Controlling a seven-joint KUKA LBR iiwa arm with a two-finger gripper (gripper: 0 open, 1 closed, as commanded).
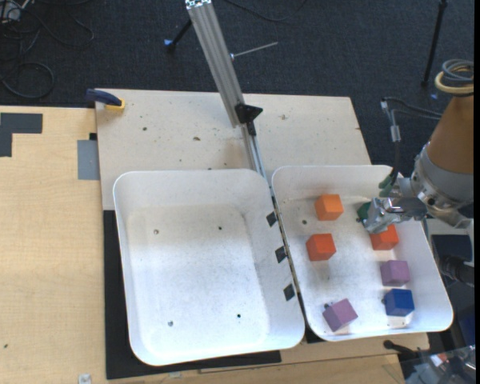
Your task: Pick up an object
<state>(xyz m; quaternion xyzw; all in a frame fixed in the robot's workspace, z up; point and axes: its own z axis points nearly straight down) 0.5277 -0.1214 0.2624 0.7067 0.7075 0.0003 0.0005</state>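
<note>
Hand (pixel 378 217) in right bin (pixel 432 310), red-orange block (pixel 386 238) just beneath it

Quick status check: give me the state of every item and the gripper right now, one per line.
gripper: low in right bin, above one orange block
orange block: on bin floor, under gripper
orange block: resting, untouched
orange block: resting, untouched
purple block: resting
purple block: resting, tilted
blue block: resting
left bin: in place

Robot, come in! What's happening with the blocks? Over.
Gripper low in right bin, over red-orange block. Grasp unclear. Orange block close beside.
</note>
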